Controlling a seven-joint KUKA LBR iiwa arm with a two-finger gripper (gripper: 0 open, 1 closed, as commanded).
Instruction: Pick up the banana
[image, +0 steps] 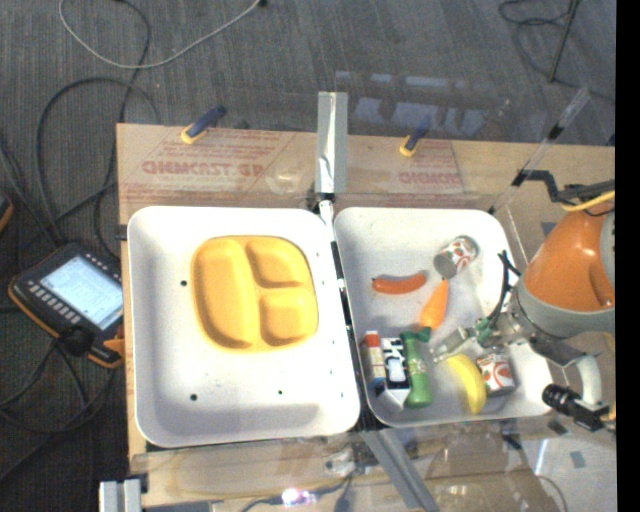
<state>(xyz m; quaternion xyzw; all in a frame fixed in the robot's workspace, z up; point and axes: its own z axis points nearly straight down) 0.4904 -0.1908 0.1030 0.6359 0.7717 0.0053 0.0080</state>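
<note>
Nearest the lens, bench (200, 165): flat brown board with faded red print, two small clamps at its far edge. On it two shallow white bins of smooth plastic with rounded corners, side by side, touching along the middle. Left bin (160, 370) with a glossy yellow tray (256, 290), rounded, moulded into three compartments. Right bin (400, 235) cluttered. Arm (570, 280) in from the right, big orange dome above a grey wrist, hanging over the right bin's right side. Gripper (470, 338) small, metallic and thin, low over the bin, just above and left of the banana; whether parted or closed cannot be told, and nothing seen gripped.

Banana (468, 382): short, plump, curved, bright yellow and smooth, lying in the near right corner of the right bin. Beside it on the left a green bottle (417, 372), angular, lying flat. On its right, touching or nearly so, a red and white can (497, 374). Left of the bottle a small box (378, 362) on edge. Farther back a tapered orange carrot (434, 303), a curved red-orange sausage (399, 284), and a shiny silver can (456, 257) on its side.
</note>
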